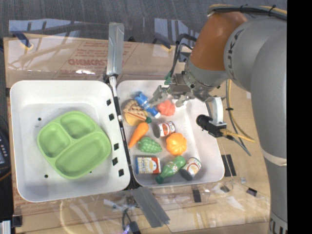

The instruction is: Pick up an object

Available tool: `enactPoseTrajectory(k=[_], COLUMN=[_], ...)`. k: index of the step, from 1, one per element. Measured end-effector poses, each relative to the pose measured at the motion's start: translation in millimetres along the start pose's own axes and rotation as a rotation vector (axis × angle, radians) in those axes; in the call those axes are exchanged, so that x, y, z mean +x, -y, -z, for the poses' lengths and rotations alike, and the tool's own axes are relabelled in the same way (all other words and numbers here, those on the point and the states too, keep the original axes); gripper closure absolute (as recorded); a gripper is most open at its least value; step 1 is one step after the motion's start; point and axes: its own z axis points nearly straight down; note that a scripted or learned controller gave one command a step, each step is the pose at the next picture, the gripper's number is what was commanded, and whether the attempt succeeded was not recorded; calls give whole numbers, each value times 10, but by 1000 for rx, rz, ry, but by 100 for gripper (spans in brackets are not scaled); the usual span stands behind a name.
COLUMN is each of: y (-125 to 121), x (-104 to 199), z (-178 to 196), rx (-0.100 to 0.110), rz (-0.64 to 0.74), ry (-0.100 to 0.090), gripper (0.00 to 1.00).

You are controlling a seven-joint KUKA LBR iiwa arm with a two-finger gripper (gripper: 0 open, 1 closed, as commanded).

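Observation:
My gripper (169,96) hangs over the back of the right bin (210,152), its fingers spread open. Just below and between the fingertips lies a small red-pink toy fruit (167,108), on the bin floor and not lifted. A blue bottle (144,104) lies just left of the left fingertip. Nothing is held between the fingers.
The right bin also holds a toast piece (133,115), a carrot (139,133), green grapes (149,145), a red-labelled can (166,129), an orange fruit (176,143), a small box (147,165), a green bottle (170,170) and another can (192,167). A green divided plate (74,144) lies in the left bin (24,96).

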Motion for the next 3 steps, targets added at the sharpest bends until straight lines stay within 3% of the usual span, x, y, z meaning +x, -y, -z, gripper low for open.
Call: enactPoseTrajectory(k=[1,2,3], y=[-290,-603,-608], x=[105,-379,-370], z=[-778,-1350,-1252], rx=[2,-3,-2], rz=[2,9,13], ry=[1,1,0], gripper=[0,0,100])
